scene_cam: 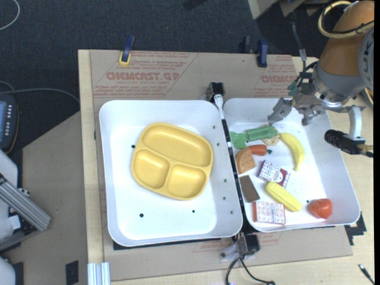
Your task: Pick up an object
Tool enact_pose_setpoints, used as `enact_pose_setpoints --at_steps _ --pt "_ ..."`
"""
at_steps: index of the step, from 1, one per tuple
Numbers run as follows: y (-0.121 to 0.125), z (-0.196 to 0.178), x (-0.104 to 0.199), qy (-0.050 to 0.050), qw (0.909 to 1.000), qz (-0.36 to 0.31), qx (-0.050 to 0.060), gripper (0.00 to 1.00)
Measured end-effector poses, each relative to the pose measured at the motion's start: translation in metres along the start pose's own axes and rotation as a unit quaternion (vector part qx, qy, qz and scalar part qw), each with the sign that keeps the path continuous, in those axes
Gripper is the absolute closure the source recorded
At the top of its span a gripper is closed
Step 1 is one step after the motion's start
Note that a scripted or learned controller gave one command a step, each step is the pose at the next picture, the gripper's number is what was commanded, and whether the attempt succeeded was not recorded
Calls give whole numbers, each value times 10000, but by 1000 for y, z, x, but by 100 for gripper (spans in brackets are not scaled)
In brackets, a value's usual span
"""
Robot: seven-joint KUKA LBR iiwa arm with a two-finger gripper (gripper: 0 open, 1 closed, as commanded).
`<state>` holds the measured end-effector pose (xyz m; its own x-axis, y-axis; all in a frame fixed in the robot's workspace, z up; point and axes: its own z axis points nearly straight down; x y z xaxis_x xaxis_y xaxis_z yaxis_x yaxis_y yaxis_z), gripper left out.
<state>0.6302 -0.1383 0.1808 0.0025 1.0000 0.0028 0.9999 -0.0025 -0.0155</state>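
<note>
My gripper [293, 114] hangs over the back of the right bin [341, 177], its two fingers spread open with nothing between them. Just in front of it lie a yellow banana [294, 149] and a green toy vegetable [254, 135]. Further forward are a brown bread piece [244, 160], a small red-and-white box [273, 173], a corn cob [283, 196], a dark brown bar [249, 188], a patterned packet [268, 212] and a red tomato [320, 208].
The left bin [119, 206] holds a yellow divided plate [172, 160]. A black divider rail [228, 153] runs between the bins. A black fitting [341, 141] sticks out at the right bin's right rim. Clamps sit on the board's back edge.
</note>
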Motion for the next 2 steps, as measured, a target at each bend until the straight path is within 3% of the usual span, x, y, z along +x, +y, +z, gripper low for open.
enact_pose_setpoints --at_steps 1,2 --pt "3 -9 0 -11 10000 -13 -74 0" --pt "3 52 8 -5 10000 -19 -48 0"
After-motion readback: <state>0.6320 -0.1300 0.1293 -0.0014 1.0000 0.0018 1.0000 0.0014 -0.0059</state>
